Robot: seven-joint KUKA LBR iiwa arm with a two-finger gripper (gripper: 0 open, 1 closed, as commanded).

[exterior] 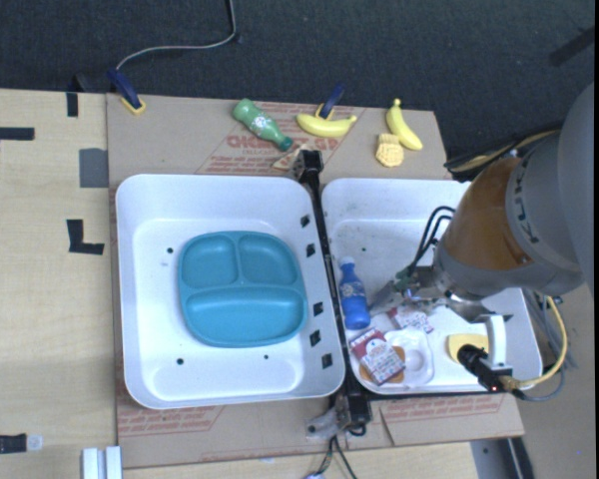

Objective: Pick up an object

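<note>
Toys sit bunched in your right bin (539, 352): a blue bottle (353, 295) by the divider and a red-and-white packet (378, 357). Your end effector (411, 285) hangs low over them, maybe to grab; its grip I cannot tell.

Green bottle (263, 124) and 2 bananas (325, 125) (402, 128) outside the bins.

A pale wooden bench (40, 297) with a cardboard sheet (180, 133) stands against dark carpet (379, 28) crossed by a cable (215, 28).
</note>
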